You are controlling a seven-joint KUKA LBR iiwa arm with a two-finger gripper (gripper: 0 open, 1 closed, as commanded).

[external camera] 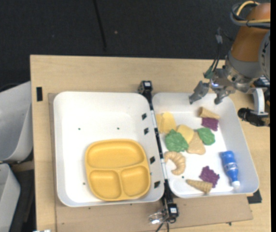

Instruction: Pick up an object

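Observation:
My gripper hangs over the far edge of the right bin, its two grey fingers spread open with nothing between them. Just below it lie a tan wedge and a purple piece. Further down the bin hold a yellow piece, two green leafy pieces, a tan croissant, a blue bottle, another purple piece and a cone.
The left bin holds a yellow divided plate at its near side. A black-clipped divider separates the bins. White equipment stands off the bench's left side.

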